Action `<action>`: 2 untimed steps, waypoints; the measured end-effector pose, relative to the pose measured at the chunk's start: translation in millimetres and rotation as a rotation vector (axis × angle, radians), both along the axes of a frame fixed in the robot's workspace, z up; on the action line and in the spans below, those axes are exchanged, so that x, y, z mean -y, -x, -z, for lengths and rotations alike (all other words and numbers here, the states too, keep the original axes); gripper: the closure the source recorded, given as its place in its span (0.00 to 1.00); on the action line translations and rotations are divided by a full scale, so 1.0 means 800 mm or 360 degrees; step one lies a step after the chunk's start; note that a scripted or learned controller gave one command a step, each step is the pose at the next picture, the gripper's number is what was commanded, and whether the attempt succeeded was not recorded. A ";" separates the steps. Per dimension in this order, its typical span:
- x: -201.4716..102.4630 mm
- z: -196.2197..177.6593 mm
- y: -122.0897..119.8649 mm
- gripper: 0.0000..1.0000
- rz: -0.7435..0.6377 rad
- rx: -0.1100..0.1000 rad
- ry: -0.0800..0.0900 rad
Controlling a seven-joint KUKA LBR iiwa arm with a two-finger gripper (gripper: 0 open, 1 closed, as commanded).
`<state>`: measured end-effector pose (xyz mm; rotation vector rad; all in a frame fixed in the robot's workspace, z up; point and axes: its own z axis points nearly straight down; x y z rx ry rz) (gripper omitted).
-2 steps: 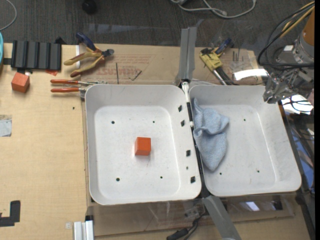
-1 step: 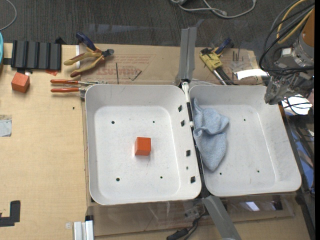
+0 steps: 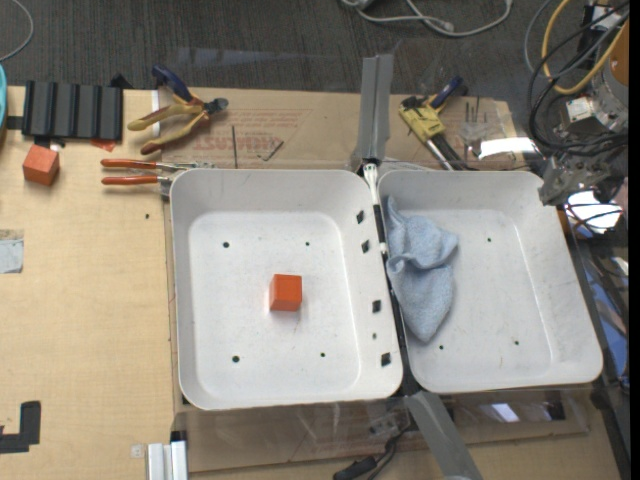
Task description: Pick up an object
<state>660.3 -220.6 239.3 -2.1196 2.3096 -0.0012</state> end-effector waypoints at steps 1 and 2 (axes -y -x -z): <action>0.000 0.013 0.000 1.00 -0.0356 -0.0003 0.0000; -0.031 -0.011 0.001 1.00 -0.1135 0.0000 0.0003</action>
